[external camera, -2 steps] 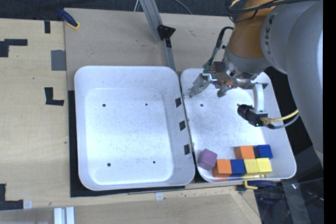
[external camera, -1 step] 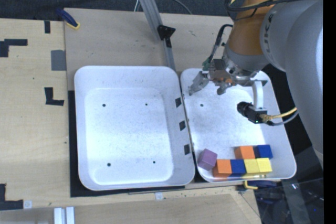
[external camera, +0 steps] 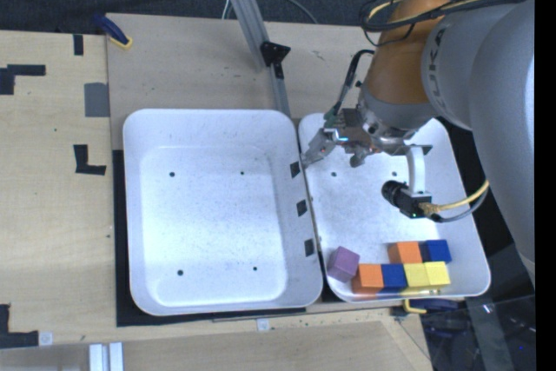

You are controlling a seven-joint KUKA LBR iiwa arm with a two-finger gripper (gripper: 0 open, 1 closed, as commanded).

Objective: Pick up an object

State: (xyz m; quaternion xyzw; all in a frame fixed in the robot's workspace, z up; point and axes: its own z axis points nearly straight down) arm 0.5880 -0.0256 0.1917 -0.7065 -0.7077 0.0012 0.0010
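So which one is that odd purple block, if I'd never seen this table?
Look in the right-hand white bin, at its near edge where the coloured blocks cluster. The purple block sits at the left end, tilted, alone in its colour beside orange, blue and yellow ones.

Blocks (external camera: 405, 267) cluster in the right bin's (external camera: 460, 187) near corner.

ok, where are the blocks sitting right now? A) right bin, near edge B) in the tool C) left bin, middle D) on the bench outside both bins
A: the purple block and the row of orange, blue and yellow blocks all lie along the near edge of the right bin, while the tool hangs over that bin's far end, apart from them.
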